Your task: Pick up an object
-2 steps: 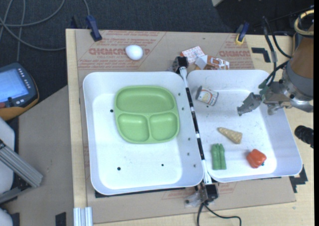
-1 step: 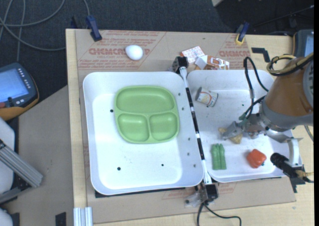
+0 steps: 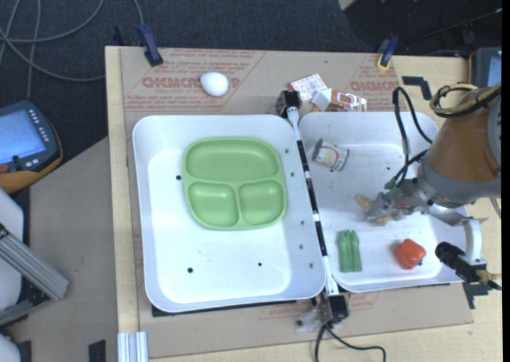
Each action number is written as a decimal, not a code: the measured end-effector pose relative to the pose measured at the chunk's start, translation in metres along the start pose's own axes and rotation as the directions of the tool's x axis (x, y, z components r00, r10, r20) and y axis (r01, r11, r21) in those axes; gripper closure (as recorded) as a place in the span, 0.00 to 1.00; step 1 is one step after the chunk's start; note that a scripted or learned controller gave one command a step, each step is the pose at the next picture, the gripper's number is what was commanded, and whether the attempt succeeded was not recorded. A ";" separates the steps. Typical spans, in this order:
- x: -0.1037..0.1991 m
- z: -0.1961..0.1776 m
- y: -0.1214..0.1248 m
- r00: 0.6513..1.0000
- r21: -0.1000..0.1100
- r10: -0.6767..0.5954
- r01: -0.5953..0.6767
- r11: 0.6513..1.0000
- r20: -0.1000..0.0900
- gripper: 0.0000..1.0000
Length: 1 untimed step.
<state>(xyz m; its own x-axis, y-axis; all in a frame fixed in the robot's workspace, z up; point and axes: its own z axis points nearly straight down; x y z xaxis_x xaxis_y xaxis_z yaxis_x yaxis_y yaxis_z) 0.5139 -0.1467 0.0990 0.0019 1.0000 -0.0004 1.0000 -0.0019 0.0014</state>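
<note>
gripper (image 3: 381, 207) is down in the right bin (image 3: 414, 131), fingers low over a small tan object (image 3: 368, 203) on the bin floor. can't tell if the fingers are parted or closed, too blurred and half covered by the wrist. can't confirm anything sits between them, so not calling it a hold.

relative to the fingers:
- tan object: right at the tips, touching or nearly so, on the side away from the arm
- green block (image 3: 349, 250): near, toward the front rim, lying flat
- red pepper-like piece (image 3: 409, 253): near, toward the front rim and under the arm side
- small can or cup (image 3: 329, 155): further off, toward the back rim, lying tipped over
- green divided plate (image 3: 236, 182): well apart, in the left bin (image 3: 159, 273)

handling guess: the tan thing looks small, light, irregular, likely rigid plastic, so it may skid on the smooth bin floor or pop out of a shallow pinch. best bet is closing across its narrowest part, tips low. green block looks the easier fallback: flat parallel long sides, pinch across the short width.
</note>
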 end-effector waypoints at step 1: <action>0.126 -0.086 0.025 1.000 0.001 -0.003 0.003 1.000 -0.001 1.00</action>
